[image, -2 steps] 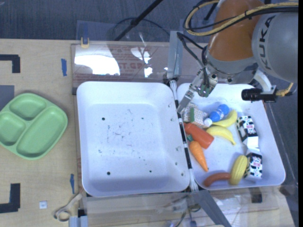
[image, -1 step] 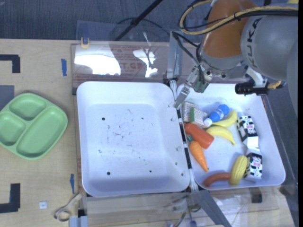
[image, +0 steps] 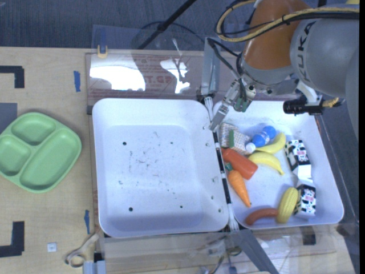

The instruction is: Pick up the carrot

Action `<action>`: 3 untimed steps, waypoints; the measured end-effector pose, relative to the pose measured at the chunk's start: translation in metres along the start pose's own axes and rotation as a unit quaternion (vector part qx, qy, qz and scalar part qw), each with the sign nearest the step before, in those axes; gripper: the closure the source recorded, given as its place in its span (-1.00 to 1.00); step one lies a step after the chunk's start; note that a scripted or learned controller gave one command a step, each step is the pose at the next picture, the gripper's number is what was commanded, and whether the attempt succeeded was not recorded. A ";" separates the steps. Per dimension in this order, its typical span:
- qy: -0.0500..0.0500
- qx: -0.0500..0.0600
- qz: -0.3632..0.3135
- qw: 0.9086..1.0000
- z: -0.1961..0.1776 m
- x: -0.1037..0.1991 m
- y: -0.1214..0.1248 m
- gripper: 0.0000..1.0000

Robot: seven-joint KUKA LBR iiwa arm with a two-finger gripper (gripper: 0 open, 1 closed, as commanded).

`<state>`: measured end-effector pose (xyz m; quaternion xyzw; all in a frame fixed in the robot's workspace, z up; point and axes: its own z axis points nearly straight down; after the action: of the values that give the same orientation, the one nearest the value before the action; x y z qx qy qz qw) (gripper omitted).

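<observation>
gripper (image: 221, 116): seen above the seam between the two bins, at the right bin's upper left corner; nothing is seen between its fingers; open or closed cannot be told
arm (image: 319, 44): grey, orange band above the wrist, brought in from the right over the right bin's far edge; yellow and black cables are looped over it
carrot (image: 239, 188): orange, lying in the right bin against its left wall, tip pointed toward the near edge; well below the gripper, not touched
neighbours: red pepper (image: 239, 161) is laid touching the carrot's top end; a netted packet (image: 232, 136) is seen just beyond that, nearest the gripper
right bin (image: 333, 201): also loaded with a blue bottle (image: 263, 137), bananas (image: 270, 157), a lemon (image: 288, 204), a sausage (image: 260, 215) and two black-and-white cow-patterned items (image: 298, 153)
left bin (image: 108, 110): white, marked with faint scuffs
bench: green divided plate (image: 37, 150) is set at far left, well apart from the bins
progress: judged not begun as a grasp; carrot is not lifted; left to do are the move over the carrot, the descent, the close and the lift
risk: pepper is pressed close, so a clean grip is judged tight
writing: part of "KUKA" is read on the arm's grey casing; faint red print on the clear sheet (image: 142, 73) behind the bins cannot be read
</observation>
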<state>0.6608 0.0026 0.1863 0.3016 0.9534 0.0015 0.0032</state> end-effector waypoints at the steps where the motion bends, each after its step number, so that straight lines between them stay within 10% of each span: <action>1: 0.001 0.001 -0.064 0.998 0.000 0.006 -0.002 -1.00; 2: 0.000 0.000 -0.102 0.995 0.000 0.014 0.018 -1.00; 3: -0.003 -0.004 -0.101 0.995 -0.012 0.012 0.019 1.00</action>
<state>0.6620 0.0251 0.1986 0.2037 0.9790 0.0036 0.0074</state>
